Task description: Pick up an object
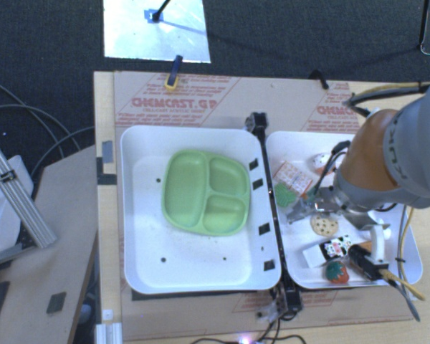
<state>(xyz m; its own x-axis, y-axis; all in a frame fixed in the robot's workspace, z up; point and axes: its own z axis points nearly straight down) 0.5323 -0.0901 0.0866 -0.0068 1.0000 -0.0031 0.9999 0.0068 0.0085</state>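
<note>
Claw (307, 206) hangs low over the middle of the right bin (308, 137), at the end of the grey arm (408, 156) that reaches in from the right. Whether it is wide or narrow cannot be told, and nothing can be seen held in it.

Containers first. The right bin holds all the loose things that could be picked. A patterned packet (292, 178) lies flat just up and left of the claw, near the wall shared with the other bin. A small white thing (321, 161), too small to name, sits farther toward the top of the view. A round tan cookie (322, 226) lies just below the claw; whether they touch is unclear. Nearer the front edge is a white box (335, 249) with dark print, and just beside it a red strawberry (335, 271) with a green top. The left bin (129, 192) holds one thing, a green divided plate (204, 192), lying flat.

Edges and room. Black clips (258, 185) line the shared wall between the bins. In the left bin, bare white floor runs all round the plate, widest at the front. In the right bin, bare floor shows in the front left corner and along the back wall, and the arm covers its right half. Both bins stand on a bench (104, 106) under a sheet (175, 102) with red print, which leaves a flat margin behind them.
</note>
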